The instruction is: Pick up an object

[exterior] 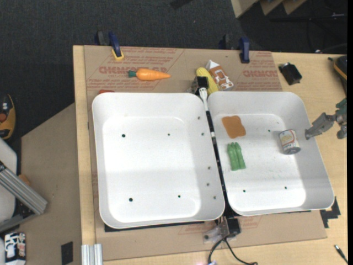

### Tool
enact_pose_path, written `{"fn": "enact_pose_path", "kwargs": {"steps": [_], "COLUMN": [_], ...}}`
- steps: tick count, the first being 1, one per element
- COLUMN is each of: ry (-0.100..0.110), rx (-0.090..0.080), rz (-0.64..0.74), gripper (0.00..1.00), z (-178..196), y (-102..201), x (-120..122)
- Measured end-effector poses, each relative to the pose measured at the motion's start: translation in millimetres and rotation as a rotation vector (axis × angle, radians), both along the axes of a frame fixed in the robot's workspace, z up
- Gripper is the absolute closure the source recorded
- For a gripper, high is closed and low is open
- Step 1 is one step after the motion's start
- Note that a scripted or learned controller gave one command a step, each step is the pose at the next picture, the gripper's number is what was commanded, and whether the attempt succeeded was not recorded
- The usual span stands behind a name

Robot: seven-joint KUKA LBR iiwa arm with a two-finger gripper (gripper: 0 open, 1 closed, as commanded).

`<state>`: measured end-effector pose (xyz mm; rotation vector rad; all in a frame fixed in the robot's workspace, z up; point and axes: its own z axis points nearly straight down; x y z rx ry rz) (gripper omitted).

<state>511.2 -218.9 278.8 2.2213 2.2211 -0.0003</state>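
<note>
The right bin holds three things: a flat brown cookie-like piece near its back left, a green ridged vegetable piece left of its centre, and a small tin can lying on its side by the right wall. My gripper reaches in at the frame's right edge, over the right bin's right rim, just right of the can and apart from it. Nothing shows between its fingers.
The left bin lies beside the right one. Behind the bins on the bench lie an orange carrot, a yellow banana and a small brown-and-white carton. Blue clamps hold the board's back edge.
</note>
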Motion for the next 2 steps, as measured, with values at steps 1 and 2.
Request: {"fn": "enact_pose_path", "kwargs": {"steps": [1,2], "ry": [-0.003,-0.002], "rx": [-0.002,-0.002], "rz": [0.001,0.001], "gripper": [1.00,1.00], "z": [10.9,6.3], "y": [-0.2,-5.2], "x": [0.7,8.9]}}
